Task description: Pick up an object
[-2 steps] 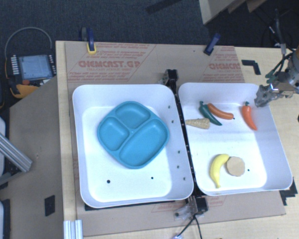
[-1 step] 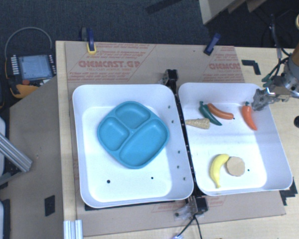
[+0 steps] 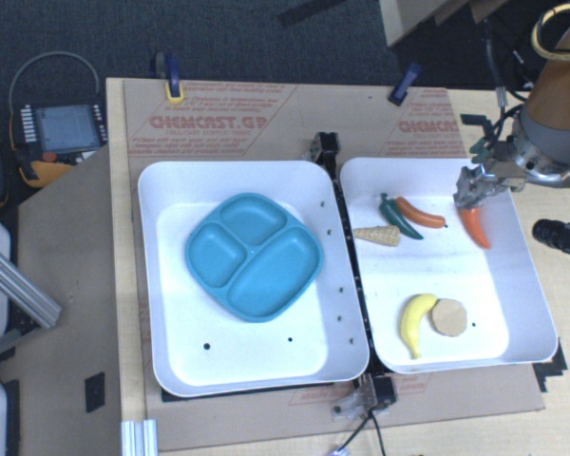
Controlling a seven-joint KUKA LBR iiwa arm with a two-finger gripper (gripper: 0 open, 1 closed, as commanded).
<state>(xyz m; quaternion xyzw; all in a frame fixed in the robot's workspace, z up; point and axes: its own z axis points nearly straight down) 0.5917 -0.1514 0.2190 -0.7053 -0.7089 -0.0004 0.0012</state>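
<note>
Camera view: gripper (image 3: pixel 472 198) over right bin (image 3: pixel 522 283), at the top of the orange carrot (image 3: pixel 474 226); whether it pinches, cannot tell. Carrot right of the chili pepper (image 3: pixel 419 215). Banana (image 3: pixel 414 323) nearer the front rim.

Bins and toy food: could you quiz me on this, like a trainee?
1. True or false: the blue plate lies in the left bin.
2. What touches the banana? A) cookie B) cone C) hot dog
3. Which item lies just under the gripper?

Key: 1 true; 2 A; 3 the carrot, in the right bin.
</note>
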